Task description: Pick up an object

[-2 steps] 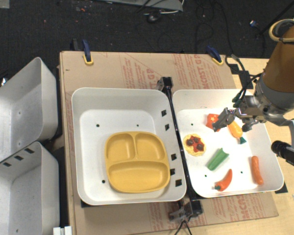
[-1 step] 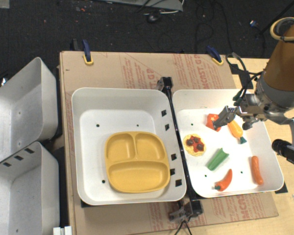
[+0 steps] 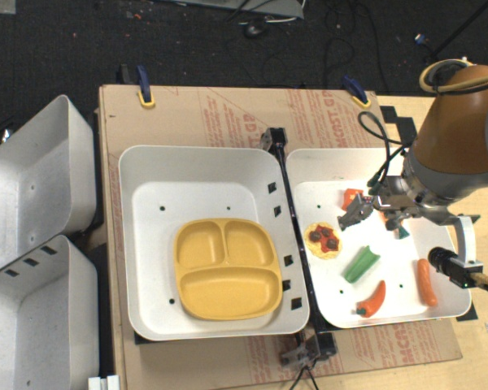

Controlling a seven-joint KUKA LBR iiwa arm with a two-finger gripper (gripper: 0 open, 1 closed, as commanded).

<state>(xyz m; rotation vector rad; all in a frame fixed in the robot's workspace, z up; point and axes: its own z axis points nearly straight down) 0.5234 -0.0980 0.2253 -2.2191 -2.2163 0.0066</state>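
Overhead slanted view of my worktop (image 3: 228, 112) with 2 white bins. The left bin (image 3: 146, 177) holds 1 yellow divided tray (image 3: 228, 268). My arm (image 3: 459, 128) reaches in from the right, my jaws (image 3: 372, 210) spread above the right bin (image 3: 325, 187). Below them lie a small pizza piece (image 3: 324, 240), a green vegetable (image 3: 360, 264), a red chili (image 3: 372, 300) and an orange carrot (image 3: 426, 283); a red item (image 3: 351, 195) sits just beside the jaws.
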